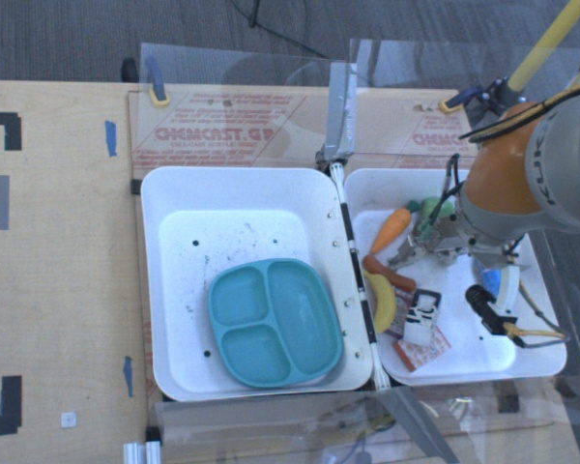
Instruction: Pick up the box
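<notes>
The gripper [427, 309], jaws narrow, hangs over the box [422, 344] in the right bin [541, 356], gripping nothing.

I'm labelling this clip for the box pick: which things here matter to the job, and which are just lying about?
Job:
- small red, white and black cardboard box
- right white bin
- pincer

Lying about:
- teal divided plastic plate
- left white bin
- orange toy carrot
- yellow toy banana

Pale wooden bench [48, 288] under grey carpeted floor [97, 8], black cable [261, 8].
</notes>
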Robot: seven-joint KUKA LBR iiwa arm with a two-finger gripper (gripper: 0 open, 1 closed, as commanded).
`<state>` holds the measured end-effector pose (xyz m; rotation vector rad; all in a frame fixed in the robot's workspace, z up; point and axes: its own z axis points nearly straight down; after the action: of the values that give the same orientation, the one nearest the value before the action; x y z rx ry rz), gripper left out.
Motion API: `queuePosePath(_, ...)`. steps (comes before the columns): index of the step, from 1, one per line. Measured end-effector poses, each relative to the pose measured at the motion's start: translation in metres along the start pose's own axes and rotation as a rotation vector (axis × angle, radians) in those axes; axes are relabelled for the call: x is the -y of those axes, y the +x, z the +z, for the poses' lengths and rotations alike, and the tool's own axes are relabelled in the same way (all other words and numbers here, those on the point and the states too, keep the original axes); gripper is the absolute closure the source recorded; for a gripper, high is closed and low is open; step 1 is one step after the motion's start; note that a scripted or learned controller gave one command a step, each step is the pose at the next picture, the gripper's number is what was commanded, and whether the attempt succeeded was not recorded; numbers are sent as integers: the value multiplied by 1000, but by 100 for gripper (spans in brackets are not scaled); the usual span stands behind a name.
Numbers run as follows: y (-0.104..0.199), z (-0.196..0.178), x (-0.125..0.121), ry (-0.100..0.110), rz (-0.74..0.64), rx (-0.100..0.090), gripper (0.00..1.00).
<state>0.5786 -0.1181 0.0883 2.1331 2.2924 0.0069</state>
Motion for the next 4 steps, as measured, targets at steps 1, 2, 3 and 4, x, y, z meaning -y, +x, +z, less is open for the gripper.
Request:
queuePosePath(1, -4, -12, -1, -6, 5, 4, 100)
queuePosePath(2, -4, -11, -1, -6, 5, 4, 0)
queuePosePath(3, 12, 0, 1, 2, 147, -1, 0)
queuePosePath(4, 17, 0, -13, 3, 285, 1, 0)
